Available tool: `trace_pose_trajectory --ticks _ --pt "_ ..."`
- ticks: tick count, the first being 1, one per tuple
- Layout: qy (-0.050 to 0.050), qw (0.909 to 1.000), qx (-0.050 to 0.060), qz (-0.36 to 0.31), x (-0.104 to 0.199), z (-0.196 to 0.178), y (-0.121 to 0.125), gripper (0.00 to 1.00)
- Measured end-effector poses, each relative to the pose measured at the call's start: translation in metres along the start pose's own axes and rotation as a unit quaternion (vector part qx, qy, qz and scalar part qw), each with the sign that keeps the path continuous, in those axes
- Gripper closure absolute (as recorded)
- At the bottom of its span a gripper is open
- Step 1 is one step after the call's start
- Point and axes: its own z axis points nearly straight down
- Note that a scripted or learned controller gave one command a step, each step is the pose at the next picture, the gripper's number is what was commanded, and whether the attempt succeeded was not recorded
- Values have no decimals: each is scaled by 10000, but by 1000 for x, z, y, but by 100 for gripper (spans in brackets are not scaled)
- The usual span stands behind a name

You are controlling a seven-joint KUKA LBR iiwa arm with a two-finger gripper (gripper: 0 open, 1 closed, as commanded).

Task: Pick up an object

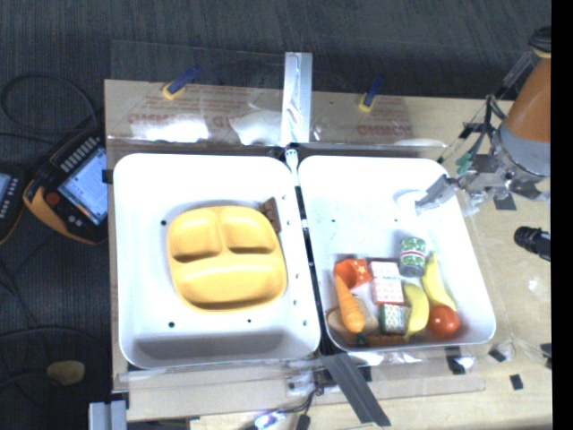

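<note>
Several small toy foods crowd the near corner of the right white plastic bin point(358, 186) — an orange plastic carrot point(350, 307), two yellow bananas point(434, 280), a red tomato point(443, 321), a green-and-white can point(413, 253), all touching. Any descent risks pinching two, or skidding off a curved skin. Farther back, the grey metal pincer point(431, 195) hangs over bare floor near the bin's far right corner, grasping nothing; whether released or clenched I cannot tell.

Fixed overhead camera, slanted down, both bins point(134, 240) framed
</note>
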Motion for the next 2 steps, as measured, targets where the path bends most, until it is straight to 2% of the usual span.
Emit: trace_pose_trajectory --ticks 1,2 --pt "3 9999 -5 120 -11 -2 -19 0" --pt "-1 9974 2 724 -2 6 9 0"
